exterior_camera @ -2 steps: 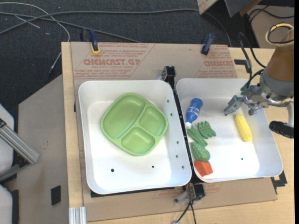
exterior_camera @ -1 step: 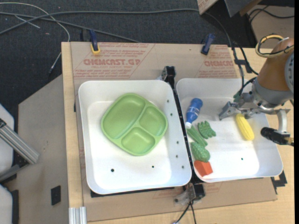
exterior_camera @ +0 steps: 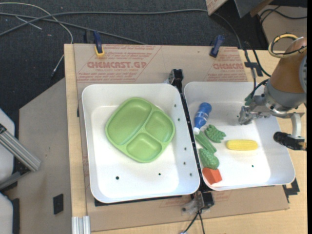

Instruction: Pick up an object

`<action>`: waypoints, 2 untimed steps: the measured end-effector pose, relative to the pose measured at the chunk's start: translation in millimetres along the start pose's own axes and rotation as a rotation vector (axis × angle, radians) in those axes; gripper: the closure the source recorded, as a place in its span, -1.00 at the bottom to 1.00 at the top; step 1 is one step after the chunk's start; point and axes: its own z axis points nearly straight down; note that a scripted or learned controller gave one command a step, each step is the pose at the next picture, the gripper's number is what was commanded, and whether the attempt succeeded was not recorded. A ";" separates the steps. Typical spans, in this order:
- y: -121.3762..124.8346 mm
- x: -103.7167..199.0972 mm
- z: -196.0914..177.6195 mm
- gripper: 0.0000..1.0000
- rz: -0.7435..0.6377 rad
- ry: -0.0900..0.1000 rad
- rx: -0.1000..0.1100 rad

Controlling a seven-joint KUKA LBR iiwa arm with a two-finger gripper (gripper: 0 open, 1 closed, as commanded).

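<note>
Hanging over the upper right part of the right bin (exterior_camera: 287, 167), the gripper (exterior_camera: 245, 117) is pointing down toward the bin floor, and whether its fingers are spread or closed is too small and dark to tell; nothing is showing between them. The grey arm (exterior_camera: 287, 82) is reaching in from the right edge, with its wrist sitting just above the gripper. Below the gripper, apart from it, a yellow corn cob (exterior_camera: 242, 145) is lying on its side on the bin floor. To the left of the gripper, a blue and white bottle (exterior_camera: 202, 115) is lying tilted near the bin's left wall. Just beneath the bottle, green toy vegetables (exterior_camera: 209, 140) are lying in a loose cluster, and an orange block (exterior_camera: 212, 175) is resting near the bin's lower left corner. Next door, the left bin (exterior_camera: 97, 179) is holding a green divided plate (exterior_camera: 140, 129), lying flat and turned at an angle near the middle. Both bins are sitting on a cardboard sheet (exterior_camera: 146, 57) fastened at its far edge with clamps (exterior_camera: 99, 48).
</note>
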 end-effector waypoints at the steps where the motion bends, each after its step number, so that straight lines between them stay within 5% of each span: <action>1: -2.5 2.2 -45.2 1.00 -0.001 0.000 -0.001; 2: 2.7 -2.7 -109.5 1.00 -0.001 -0.002 -0.004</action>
